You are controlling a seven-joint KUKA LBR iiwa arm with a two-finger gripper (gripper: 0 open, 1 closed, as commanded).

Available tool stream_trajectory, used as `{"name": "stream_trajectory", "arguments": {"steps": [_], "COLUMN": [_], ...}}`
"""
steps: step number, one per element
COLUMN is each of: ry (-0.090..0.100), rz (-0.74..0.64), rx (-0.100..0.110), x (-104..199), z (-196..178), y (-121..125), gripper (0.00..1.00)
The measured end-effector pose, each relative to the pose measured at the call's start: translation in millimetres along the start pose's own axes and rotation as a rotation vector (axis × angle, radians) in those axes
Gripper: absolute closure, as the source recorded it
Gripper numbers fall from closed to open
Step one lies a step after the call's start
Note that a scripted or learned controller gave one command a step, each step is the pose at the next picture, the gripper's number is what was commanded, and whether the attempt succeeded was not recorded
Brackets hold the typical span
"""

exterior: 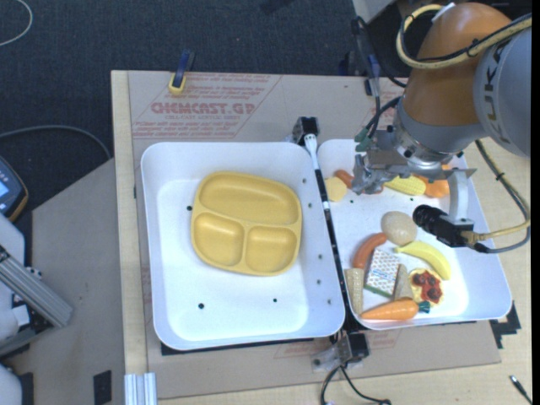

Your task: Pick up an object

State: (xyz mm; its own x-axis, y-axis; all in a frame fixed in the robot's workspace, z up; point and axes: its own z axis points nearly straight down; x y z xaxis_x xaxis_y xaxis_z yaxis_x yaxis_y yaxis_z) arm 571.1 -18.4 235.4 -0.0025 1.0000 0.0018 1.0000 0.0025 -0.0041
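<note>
My gripper (369, 180) hangs low over the back left part of the right bin (494, 289). Just left of it lie a small orange piece (342, 177) and a pale yellow piece (336, 191), close to the bin's wall. A yellow corn-like piece (406, 186) and an orange piece (436, 190) sit right of the gripper, partly under the wrist. Nearer the front are a beige egg-shaped thing (398, 224), a banana (427, 256), a red sausage (369, 247), a patterned sandwich-like block (381, 271), a carrot (390, 310) and a red-topped slice (428, 286).
The left bin (164, 226) holds a yellow divided plate (246, 223). A black divider strip (325, 218) runs between the two bins. The arm's orange and grey body (456, 66) overhangs the right bin's back edge.
</note>
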Motion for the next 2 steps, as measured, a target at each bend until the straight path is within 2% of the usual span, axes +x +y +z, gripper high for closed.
{"name": "stream_trajectory", "arguments": {"steps": [1,2], "ry": [0.001,0.000], "rz": [-0.002,-0.001], "rx": [0.002,0.000], "x": [47.8,72.7], "z": [15.8,2.8], "y": [-30.5,-48.5], "gripper": [1.00,1.00]}}
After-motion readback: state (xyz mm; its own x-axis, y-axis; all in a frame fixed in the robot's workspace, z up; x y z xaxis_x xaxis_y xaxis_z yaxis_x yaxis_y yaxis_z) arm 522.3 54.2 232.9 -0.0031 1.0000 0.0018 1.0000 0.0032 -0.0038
